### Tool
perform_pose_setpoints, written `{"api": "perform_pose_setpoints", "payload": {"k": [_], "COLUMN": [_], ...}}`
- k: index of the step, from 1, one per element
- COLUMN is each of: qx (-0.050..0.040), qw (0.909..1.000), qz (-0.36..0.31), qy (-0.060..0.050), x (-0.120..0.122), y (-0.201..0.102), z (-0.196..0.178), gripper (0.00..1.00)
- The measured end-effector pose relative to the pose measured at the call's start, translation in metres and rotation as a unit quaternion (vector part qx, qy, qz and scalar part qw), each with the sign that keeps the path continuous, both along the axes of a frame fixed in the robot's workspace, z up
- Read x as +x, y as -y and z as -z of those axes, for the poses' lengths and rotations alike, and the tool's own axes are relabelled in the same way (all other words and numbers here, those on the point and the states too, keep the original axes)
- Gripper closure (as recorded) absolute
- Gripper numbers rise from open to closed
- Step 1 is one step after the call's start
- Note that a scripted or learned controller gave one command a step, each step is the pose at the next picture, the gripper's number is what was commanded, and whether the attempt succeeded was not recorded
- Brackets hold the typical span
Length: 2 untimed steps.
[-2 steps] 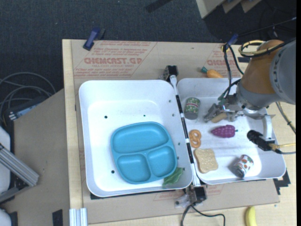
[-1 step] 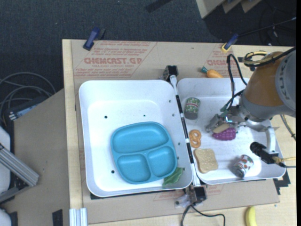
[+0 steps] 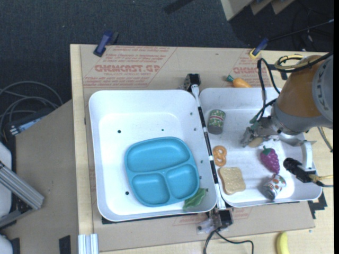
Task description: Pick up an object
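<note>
The right bin point(image 3: 235, 97) holds a small green-labelled can point(image 3: 216, 120), an orange pretzel point(image 3: 220, 154), a slice of toast point(image 3: 232, 179), a purple bunch of grapes point(image 3: 269, 159) and a small patterned can point(image 3: 273, 186). My gripper point(image 3: 254, 136) reaches down into the middle of this bin, just left of and above the grapes and right of the green-labelled can. Nothing shows between its tips. The grey arm with its orange band point(image 3: 296, 91) comes in from the right.
In the left bin point(image 3: 106, 115) lies a blue divided plate point(image 3: 160, 169), with a green leafy piece point(image 3: 195, 199) at its lower right corner. A toy carrot point(image 3: 239, 82) lies on the bench behind the right bin. Cables run by the arm.
</note>
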<state>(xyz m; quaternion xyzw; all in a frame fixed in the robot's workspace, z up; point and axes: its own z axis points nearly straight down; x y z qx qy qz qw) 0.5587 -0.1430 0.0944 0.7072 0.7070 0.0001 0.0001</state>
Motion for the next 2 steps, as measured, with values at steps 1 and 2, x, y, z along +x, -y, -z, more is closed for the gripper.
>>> {"api": "perform_pose_setpoints", "payload": {"k": [1, 2], "qx": [-0.0003, 0.0004], "qw": [1.0, 1.0], "qz": [0.0, -0.001], "qy": [0.001, 0.0], "x": [-0.064, -0.048], "y": [-0.025, -0.092], "z": [-0.135, -0.136], "gripper": [1.0, 1.0]}}
